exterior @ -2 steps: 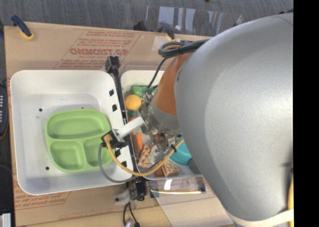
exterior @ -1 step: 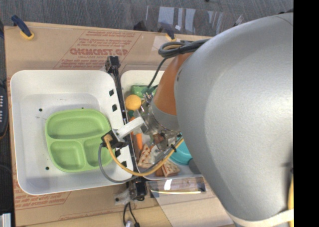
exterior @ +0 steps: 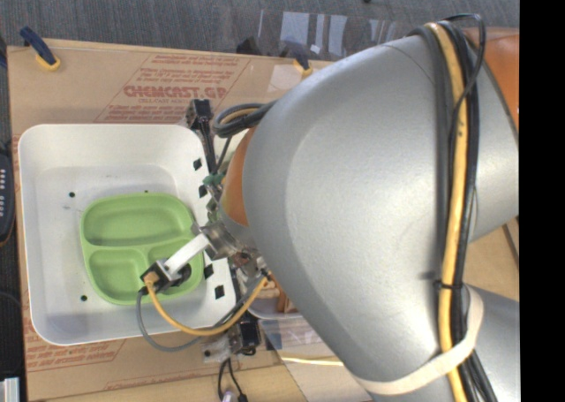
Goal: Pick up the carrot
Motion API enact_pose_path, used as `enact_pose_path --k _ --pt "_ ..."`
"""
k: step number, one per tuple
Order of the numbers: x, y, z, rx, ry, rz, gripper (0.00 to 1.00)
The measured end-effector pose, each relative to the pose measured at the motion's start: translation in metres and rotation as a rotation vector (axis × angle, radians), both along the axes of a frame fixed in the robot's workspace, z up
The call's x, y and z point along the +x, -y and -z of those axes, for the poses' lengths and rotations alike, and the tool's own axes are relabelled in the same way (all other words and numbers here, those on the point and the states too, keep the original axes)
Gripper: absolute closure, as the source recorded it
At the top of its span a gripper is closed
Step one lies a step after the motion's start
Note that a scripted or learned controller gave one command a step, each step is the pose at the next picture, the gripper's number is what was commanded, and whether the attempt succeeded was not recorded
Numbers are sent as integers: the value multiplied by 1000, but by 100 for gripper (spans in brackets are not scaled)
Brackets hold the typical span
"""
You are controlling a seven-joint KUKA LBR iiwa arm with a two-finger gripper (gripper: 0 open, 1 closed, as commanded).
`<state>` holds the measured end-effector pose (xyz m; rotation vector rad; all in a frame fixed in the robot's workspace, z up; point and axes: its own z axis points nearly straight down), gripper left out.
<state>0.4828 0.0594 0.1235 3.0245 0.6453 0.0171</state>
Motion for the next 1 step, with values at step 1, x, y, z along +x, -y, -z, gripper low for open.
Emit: enact_pose_path --k 1 --pt "8 -4 3 -11 -21 23 0"
